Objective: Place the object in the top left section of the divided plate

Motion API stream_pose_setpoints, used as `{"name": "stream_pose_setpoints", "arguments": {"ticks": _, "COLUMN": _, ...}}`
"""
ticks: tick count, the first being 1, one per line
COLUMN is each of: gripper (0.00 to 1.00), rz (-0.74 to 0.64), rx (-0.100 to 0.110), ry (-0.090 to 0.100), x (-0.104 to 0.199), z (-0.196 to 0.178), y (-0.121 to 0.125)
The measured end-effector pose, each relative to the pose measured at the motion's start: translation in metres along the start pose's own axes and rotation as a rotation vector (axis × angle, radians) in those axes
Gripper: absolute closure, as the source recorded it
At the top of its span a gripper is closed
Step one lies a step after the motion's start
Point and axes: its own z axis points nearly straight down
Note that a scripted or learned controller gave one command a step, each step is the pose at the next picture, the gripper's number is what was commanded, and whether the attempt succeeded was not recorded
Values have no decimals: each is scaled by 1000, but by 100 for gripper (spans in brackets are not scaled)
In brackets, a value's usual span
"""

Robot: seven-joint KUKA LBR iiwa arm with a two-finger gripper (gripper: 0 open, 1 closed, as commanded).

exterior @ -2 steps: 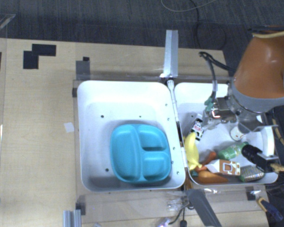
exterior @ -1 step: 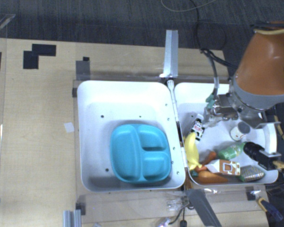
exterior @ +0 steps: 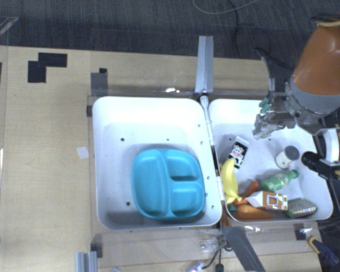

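Arm over right bin, nothing picked; plate (exterior: 169,182) waits in left bin (exterior: 110,152).

Gripper (exterior: 266,119) hangs above the right bin's (exterior: 238,115) far part; fingers' opening: cannot tell, and nothing seen held. Candidate objects lie nearer than the gripper: banana (exterior: 229,179), carrot (exterior: 250,211), green bottle (exterior: 279,181), small carton (exterior: 273,200), black-and-white packet (exterior: 238,151). Advice: descend straight on one isolated item, as the pile near the banana is crowded. Printing on carton and packet is too small to read.
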Motion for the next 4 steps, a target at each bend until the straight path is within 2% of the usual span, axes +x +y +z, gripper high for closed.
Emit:
{"name": "stream_pose_setpoints", "arguments": {"ticks": 1, "gripper": 100, "rz": -244, "rx": -5, "ry": 0, "x": 24, "z": -57, "y": -28}}
{"name": "stream_pose_setpoints", "arguments": {"ticks": 2, "gripper": 100, "rz": -156, "rx": 1, "ry": 1, "x": 11, "z": 60, "y": -15}}
{"name": "stream_pose_setpoints", "arguments": {"ticks": 3, "gripper": 100, "rz": -159, "rx": -5, "ry": 1, "x": 12, "z": 49, "y": -13}}
{"name": "stream_pose_setpoints", "arguments": {"ticks": 4, "gripper": 100, "rz": -306, "rx": -2, "ry": 0, "x": 21, "z": 7, "y": -6}}
